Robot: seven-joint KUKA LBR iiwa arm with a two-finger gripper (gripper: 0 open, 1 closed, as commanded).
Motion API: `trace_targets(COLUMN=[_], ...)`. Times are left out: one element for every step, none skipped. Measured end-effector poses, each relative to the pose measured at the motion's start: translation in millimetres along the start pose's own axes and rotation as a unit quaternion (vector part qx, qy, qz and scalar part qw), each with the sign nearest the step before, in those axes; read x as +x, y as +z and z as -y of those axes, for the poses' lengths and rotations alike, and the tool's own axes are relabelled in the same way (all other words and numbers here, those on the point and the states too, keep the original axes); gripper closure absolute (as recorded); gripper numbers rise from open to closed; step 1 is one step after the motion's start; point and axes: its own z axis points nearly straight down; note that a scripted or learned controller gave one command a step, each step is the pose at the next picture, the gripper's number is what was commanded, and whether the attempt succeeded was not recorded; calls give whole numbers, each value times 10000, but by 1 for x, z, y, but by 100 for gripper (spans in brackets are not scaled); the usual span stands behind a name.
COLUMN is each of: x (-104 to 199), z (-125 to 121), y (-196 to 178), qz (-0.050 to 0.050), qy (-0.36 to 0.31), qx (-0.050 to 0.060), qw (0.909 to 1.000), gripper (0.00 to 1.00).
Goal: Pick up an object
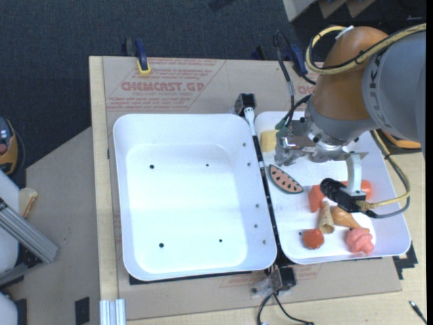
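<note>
Jaws of the gripper [289, 149]: I cannot tell their state. It hangs over the right bin [399, 239]; the watermelon slice [285, 180] lies just below-left, its long axis running diagonally toward the lower right.

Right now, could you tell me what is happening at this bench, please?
A grey and orange robot arm reaches over the right bin, its end effector low near the bin's far left corner. Toy foods lie there: a watermelon slice, an ice cream cone, a tomato. Nothing looks lifted yet.
</note>
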Motion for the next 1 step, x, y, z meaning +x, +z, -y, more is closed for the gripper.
trace_targets(x=[23], z=[9], y=[-191], qz=[0], qy=[21], qx=[-43], qw=[10000], gripper=[100])
